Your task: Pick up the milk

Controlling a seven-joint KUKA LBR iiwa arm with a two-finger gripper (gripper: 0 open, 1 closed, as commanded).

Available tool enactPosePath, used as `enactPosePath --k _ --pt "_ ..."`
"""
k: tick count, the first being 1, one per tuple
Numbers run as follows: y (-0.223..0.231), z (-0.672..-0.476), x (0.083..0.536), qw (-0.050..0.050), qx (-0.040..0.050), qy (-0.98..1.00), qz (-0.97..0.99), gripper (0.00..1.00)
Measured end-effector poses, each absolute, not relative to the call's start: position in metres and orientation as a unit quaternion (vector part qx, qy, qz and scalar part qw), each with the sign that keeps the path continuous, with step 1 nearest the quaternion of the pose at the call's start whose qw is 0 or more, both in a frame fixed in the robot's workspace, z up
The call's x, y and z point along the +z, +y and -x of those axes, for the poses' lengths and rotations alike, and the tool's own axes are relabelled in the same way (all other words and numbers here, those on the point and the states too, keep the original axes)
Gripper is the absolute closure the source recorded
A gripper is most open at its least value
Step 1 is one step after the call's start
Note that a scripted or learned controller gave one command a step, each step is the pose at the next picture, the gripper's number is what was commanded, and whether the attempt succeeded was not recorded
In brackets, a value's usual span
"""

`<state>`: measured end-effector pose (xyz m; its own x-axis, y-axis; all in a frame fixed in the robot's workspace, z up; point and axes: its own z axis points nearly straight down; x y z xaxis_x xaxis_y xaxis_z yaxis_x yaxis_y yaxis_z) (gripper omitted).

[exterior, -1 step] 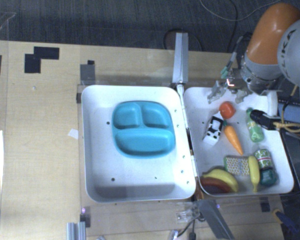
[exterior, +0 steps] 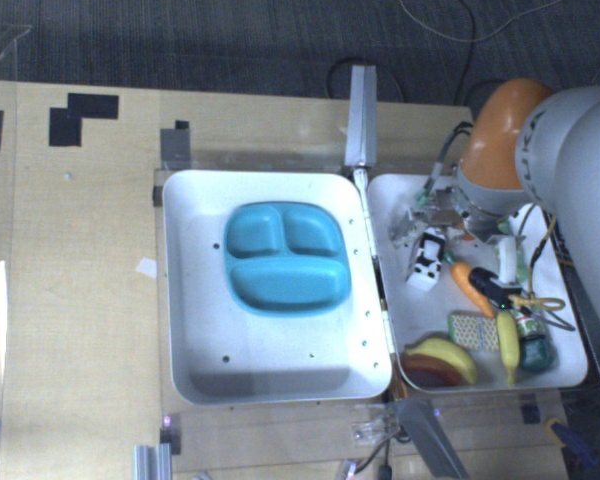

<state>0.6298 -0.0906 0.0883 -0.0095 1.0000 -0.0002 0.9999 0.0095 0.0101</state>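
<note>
White-and-black milk carton (exterior: 427, 259): lies in the right bin (exterior: 565, 373), near its upper left part, resting on the bin floor.
Gripper (exterior: 430, 218): low over the right bin, just above the carton, near or touching its top end.
Jaws: cannot tell whether released or clenched; the wrist hides them.
Done: arm brought over the carton, as far as it shows.
Left: a secure grasp and the lift; the carton is not yet raised.
Neighbours: carrot (exterior: 469, 284) just beside the carton, banana (exterior: 507, 343) further down.
Left bin (exterior: 185, 368): holds a blue divided plate (exterior: 285, 256).
</note>
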Motion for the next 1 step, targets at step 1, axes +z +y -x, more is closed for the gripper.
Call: enactPosePath --k 1 --pt "-0.1133 -0.6714 0.1201 0.004 0.0027 0.791 -0.612 0.00"
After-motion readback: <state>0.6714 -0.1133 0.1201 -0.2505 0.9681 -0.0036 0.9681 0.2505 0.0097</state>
